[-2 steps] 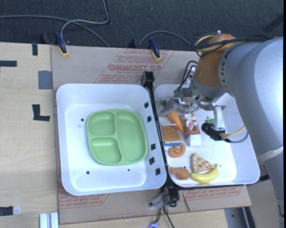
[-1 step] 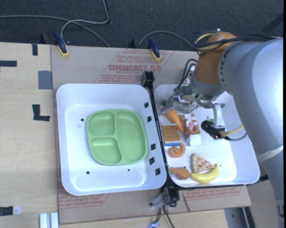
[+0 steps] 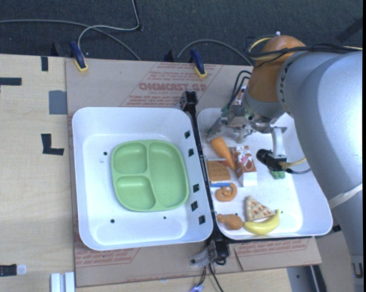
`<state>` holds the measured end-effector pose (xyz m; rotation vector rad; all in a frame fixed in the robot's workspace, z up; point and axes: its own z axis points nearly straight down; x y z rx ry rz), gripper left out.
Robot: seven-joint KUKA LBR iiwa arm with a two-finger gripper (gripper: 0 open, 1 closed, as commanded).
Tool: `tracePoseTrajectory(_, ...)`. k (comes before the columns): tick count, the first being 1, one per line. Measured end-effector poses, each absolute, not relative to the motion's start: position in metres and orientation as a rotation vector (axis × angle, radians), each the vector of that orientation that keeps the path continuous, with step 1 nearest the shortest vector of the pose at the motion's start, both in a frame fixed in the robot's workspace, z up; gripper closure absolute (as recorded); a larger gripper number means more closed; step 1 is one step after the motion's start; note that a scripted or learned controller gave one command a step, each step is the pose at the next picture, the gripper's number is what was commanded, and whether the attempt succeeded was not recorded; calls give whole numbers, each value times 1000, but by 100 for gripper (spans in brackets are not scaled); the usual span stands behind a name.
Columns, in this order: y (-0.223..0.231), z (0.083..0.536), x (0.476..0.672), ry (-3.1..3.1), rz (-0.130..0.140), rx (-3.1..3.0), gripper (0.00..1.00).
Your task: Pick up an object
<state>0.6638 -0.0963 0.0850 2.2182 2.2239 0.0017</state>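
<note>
The right-hand shallow white bin (image 3: 304, 215) holds a crowd of toy food along its left side: an orange plastic carrot (image 3: 221, 149) at the top, a tan waffle-like square (image 3: 218, 171) below it, a small red-and-white box (image 3: 244, 162) beside that, then a brown pretzel-shaped piece (image 3: 225, 193), a pizza slice (image 3: 258, 209), a yellow banana (image 3: 261, 225) and a brown nugget-like piece (image 3: 230, 221) at the near edge. The left white bin (image 3: 89, 163) carries a pale green divided plate (image 3: 150, 175), well apart from the toys. The grey arm (image 3: 329, 120) with its orange band (image 3: 269, 72) reaches in from the right and bends down over the right bin's far end — the gripper (image 3: 236, 125) sits just above the carrot, among cables and fittings. Whether it is spread or pressed together cannot be told, and nothing is visibly gripped.
</note>
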Motion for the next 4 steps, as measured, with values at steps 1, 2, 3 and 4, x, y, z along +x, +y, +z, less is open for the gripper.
tracePoseTrajectory(1, -95, 86, 651, 2221, 0, 2219, 0)
tracePoseTrajectory(2, -96, 86, 644, 2221, 0, 2217, 0)
tracePoseTrajectory(3, -97, 86, 644, 2223, 1, 2218, 0)
tracePoseTrajectory(4, -97, 86, 651, 2223, 1, 2219, 0)
